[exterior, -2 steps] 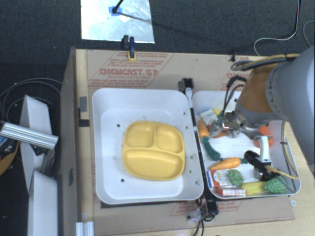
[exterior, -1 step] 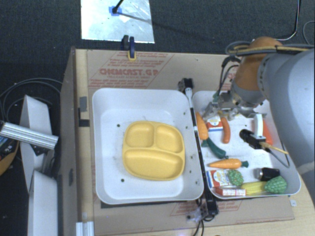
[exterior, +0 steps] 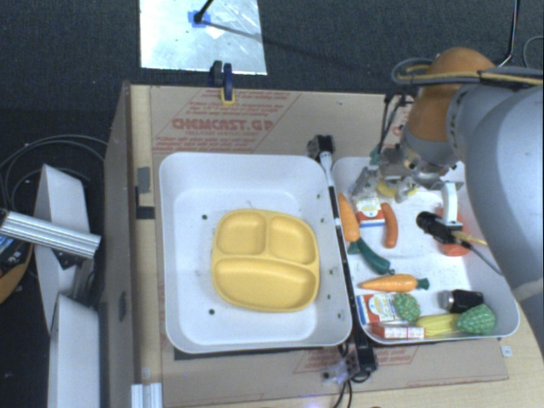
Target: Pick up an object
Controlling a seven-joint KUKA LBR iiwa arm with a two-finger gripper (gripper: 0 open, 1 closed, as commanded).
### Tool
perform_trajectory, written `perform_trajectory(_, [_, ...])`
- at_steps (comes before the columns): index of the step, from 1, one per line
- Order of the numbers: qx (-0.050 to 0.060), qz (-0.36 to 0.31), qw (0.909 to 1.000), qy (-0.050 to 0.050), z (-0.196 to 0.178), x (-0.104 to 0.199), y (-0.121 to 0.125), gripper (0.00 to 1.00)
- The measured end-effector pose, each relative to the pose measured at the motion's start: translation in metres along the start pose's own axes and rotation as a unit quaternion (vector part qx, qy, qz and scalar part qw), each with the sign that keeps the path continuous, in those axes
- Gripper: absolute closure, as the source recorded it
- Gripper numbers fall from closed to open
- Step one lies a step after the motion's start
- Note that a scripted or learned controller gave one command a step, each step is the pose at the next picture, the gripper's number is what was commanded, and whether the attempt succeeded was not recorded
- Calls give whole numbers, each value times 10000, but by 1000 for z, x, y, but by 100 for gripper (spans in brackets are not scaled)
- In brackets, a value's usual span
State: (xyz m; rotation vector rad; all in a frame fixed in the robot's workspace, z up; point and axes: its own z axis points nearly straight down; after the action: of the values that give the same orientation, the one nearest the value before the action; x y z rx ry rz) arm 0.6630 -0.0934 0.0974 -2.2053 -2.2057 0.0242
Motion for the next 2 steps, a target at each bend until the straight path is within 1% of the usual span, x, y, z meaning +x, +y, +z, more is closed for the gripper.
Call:
perform_trajectory(1, [-146,-10,9999,-31,-34,-27,-59,0])
perform_trajectory(2, [-171,-13,9999,-20,9,-23,-58,0])
